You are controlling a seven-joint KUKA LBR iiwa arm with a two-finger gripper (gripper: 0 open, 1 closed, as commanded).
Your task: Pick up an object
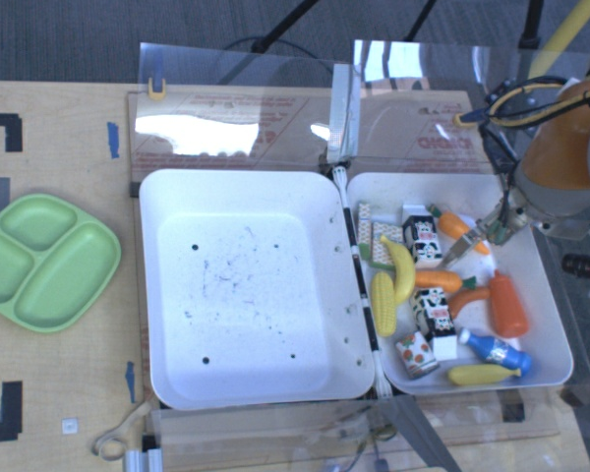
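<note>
While the tool (469,244) hangs over the carrot (455,226) | grip: can't tell | risk: crowded right bin (556,293), fingers may snag the milk carton (425,240).

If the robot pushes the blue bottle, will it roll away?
Probably a bit: the blue bottle lies on its side and looks round. It likely stops soon, hemmed by the yellow banana and the right bin wall. It looks like light plastic.
</note>
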